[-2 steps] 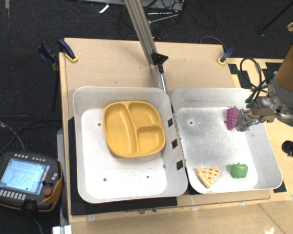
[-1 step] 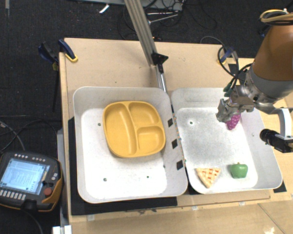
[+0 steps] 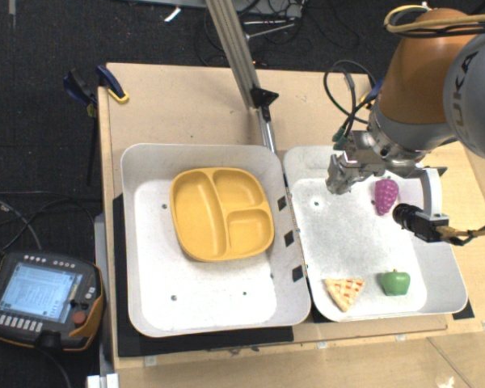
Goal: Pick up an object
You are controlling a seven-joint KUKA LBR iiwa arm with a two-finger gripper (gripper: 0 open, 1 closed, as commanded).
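In the right bin (image 3: 436, 301) lie three small objects: a purple bunch of grapes (image 3: 385, 194) near the back, a green pepper (image 3: 394, 282) at the front right, and a pizza slice (image 3: 343, 292) at the front. My gripper (image 3: 340, 179) hangs over the back left of this bin, just left of the grapes and apart from them. I see nothing held in it. The arm's orange band (image 3: 424, 51) rises above it at the upper right.
A yellow divided plate (image 3: 222, 212) sits in the left bin (image 3: 145, 297). A grey metal pole (image 3: 238, 47) slants in from the top between the bins. A black cable and connector (image 3: 416, 221) hang from the wrist over the right bin. A teach pendant (image 3: 36, 293) lies at the lower left.
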